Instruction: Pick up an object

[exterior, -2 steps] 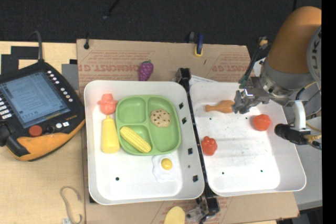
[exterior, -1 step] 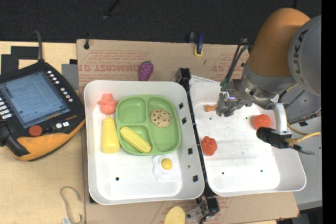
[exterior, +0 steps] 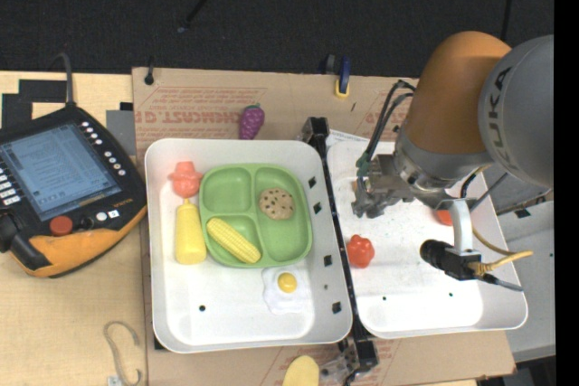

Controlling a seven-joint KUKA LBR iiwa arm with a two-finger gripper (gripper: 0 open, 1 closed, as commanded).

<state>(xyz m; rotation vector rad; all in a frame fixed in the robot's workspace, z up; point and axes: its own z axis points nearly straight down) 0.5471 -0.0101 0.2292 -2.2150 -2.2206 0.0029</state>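
Observation:
My gripper point(exterior: 365, 202) hangs low over the upper left part of the right bin point(exterior: 507, 314). A red toy pepper point(exterior: 360, 250) lies in that bin, just below the gripper and apart from it. Behind the wrist, a small orange thing point(exterior: 443, 215) peeks out, mostly hidden. The left bin point(exterior: 226, 321) holds a green divided plate point(exterior: 228, 191) with a cookie point(exterior: 276, 203) and a corn cob point(exterior: 233, 240) on it. Beside the plate lie a yellow bottle point(exterior: 188, 233), a pink-red toy point(exterior: 185, 179) and a fried egg point(exterior: 284, 287).
A purple grape bunch point(exterior: 251, 120) rests on the cardboard behind the left bin. A yellow toy point(exterior: 301, 371) sits at the front edge below the bins. A teach pendant point(exterior: 63, 181) lies on the bench at the left. The bins' dividing walls point(exterior: 333, 230) stand left of the gripper.

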